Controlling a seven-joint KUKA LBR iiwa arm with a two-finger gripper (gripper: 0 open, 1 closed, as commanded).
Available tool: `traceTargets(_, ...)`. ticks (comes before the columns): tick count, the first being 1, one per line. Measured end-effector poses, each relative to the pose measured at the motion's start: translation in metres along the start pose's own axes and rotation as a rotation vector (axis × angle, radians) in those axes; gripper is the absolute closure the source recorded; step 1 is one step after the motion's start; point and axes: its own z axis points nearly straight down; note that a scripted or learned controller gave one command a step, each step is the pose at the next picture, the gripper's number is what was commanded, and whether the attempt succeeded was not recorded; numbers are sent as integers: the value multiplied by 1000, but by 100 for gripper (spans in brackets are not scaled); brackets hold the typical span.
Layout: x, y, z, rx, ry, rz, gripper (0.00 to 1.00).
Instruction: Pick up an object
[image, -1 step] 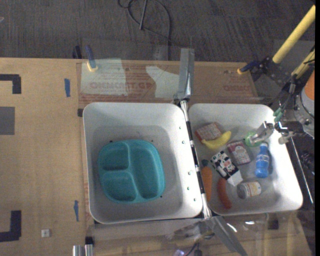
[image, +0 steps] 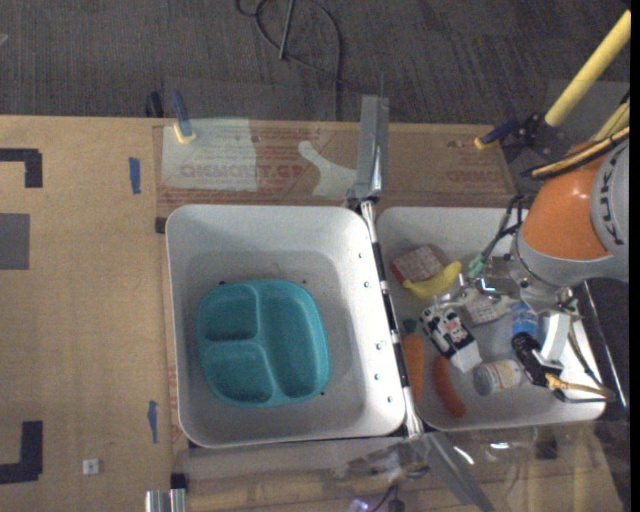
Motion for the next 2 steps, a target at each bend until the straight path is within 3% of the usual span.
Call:
traceTargets(1, -23, 54, 27, 18, -3, -40, 0)
traceTargets(2, -57, 118, -100, 23, -5, 198, 0)
